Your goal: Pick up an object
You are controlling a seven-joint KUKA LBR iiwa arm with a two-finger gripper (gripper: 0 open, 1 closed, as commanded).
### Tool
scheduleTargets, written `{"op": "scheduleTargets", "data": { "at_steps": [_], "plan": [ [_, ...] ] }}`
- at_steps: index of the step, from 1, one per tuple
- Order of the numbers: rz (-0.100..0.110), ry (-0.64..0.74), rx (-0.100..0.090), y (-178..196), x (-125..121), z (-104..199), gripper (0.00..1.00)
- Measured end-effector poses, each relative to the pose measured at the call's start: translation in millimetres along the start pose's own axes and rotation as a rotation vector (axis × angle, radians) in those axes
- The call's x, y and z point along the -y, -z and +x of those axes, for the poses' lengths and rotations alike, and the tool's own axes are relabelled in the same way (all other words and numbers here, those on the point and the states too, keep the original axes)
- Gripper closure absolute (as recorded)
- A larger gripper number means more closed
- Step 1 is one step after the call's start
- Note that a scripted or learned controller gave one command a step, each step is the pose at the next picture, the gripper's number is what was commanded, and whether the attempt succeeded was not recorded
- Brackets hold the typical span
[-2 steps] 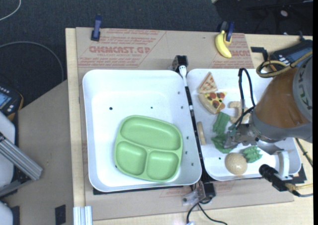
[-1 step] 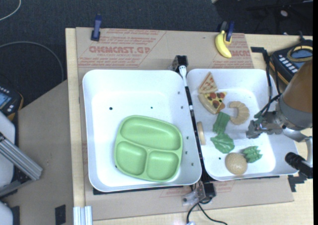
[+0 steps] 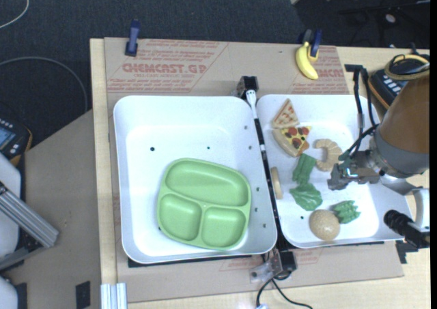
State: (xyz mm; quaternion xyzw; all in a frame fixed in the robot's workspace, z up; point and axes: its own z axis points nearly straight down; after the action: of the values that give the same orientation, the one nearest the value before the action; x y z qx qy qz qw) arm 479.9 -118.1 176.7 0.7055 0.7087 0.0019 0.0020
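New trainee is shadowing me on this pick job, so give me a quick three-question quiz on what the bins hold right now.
1. True or false: the green divided tray lies in the left bin.
2. Which lies outside both bins? A) pizza slice B) banana C) croissant
3. Fill in: the gripper hovers over the ___ bin.

Key: 1 true; 2 B, it rests on the cardboard behind the bins; 3 right.

Brown table [image 3: 177, 69] (printed lettering up top), two white bins [image 3: 136, 164] side by side, banana [image 3: 306, 62] at the back edge.
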Motion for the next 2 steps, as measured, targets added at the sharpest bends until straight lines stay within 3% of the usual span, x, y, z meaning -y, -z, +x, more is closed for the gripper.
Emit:
{"op": "scheduleTargets", "data": {
  "at_steps": [1, 2],
  "plan": [
    [0.007, -0.008, 0.002, -95.4, 2.1, -13.2, 1.0],
    [-0.008, -0.003, 0.007, -33.4, -81.5, -58.7, 1.0]
  ]
}}
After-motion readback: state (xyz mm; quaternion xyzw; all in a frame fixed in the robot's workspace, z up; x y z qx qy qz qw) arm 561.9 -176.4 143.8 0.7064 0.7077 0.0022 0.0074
